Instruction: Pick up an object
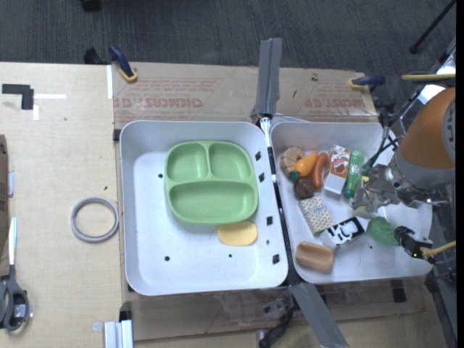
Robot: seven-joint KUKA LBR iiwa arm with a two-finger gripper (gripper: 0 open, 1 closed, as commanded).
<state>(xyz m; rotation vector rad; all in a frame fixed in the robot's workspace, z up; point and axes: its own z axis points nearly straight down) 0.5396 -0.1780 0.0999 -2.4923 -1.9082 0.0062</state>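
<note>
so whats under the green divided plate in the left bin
A pale yellow item sticks out from under the near edge of the green divided plate. How far it runs beneath is covered. Bare floor of the left bin surrounds them.

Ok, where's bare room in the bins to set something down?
Left bin: bare floor left of the green tray, and along the front past the yellow piece. Right bin is crowded: food items fill its middle, the gripper at their right.

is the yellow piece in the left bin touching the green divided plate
Touching. In the camera view the yellow piece sits right against the green divided plate's lower edge, with no white bin floor between them.
</note>
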